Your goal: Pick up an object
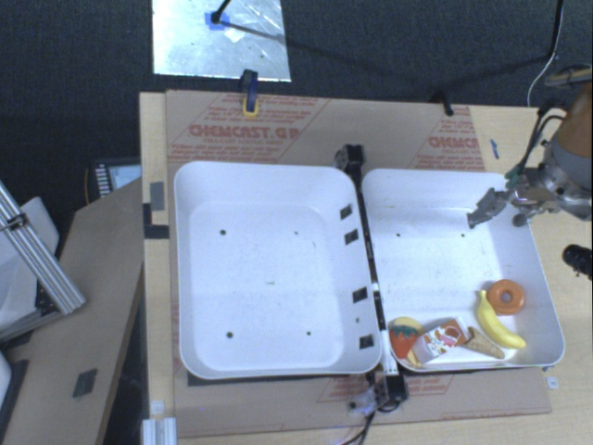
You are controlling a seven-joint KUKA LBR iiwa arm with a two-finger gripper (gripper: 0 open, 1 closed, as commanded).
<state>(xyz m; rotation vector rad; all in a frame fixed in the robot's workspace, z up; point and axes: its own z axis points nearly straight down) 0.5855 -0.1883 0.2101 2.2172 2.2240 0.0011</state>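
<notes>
A robotics test bench in a laboratory, seen from a fixed overhead camera. Two shallow white plastic bins sit side by side on a flat sheet of printed brown cardboard laid over a pale wooden benchtop. Just beyond the cardboard's far edge, a yellow-and-blue clamp grips the sheet, and past it a square of bare sheet metal lies on dark carpet. Left of the cardboard stand slotted aluminium framing rails. Thin black cables trail across the floor beyond the cardboard's far side.
</notes>
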